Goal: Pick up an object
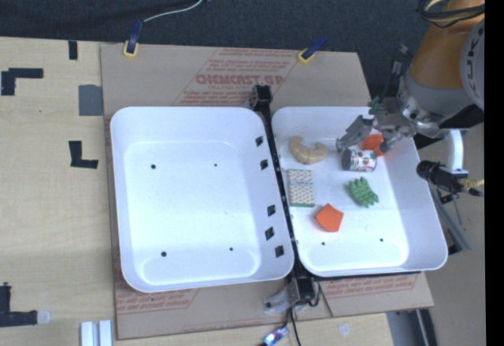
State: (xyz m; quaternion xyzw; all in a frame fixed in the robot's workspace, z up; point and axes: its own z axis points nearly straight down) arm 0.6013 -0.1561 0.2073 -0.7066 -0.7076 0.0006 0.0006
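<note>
Hovers over the upper part of the right bin (425, 254), gripper (365, 134) reaching in from the right edge. Cannot tell how the fingers stand: dark linkage splays out there, tips blurred against clutter. Lies directly under and just below the fingers, a small can (361, 161) on its side, long axis roughly left-right; an orange piece (373, 142) touching or overlapping the fingers, unclear whether pinched. Further left, a tan curved piece (307, 150); below, a green toy (363, 192), an orange block (329, 217) and a patterned flat packet (300, 187) near the dividing wall. Sits alongside, the left bin (126, 179). Probably calls for a short drop onto the can, closing across its short axis.
</note>
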